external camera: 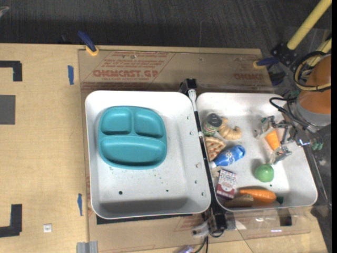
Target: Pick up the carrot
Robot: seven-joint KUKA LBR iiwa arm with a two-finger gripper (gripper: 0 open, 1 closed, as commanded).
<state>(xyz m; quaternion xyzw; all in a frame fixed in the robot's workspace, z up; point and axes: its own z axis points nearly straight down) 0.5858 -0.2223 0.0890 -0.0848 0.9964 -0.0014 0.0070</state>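
The carrot (257, 195), long and orange with a dark green tip at its right end, lies flat along the front wall of the right bin (305, 186). My gripper (273, 138) hangs over the right middle of that bin, well behind the carrot. Its two metal fingers (282, 152) stand apart, one up-left and one down-right. A small orange wedge (271, 140) sits in the gap between them; I cannot tell whether the fingers touch it. The carrot itself lies free on the bin floor.
A green ball (264, 172) rests just behind the carrot. A red-and-white packet (227, 183), a blue pouch (230, 155), beige snack pieces (227, 133) and a small round tin (212, 122) crowd the bin's left side. A teal divided plate (132, 137) sits in the left bin (174, 194).
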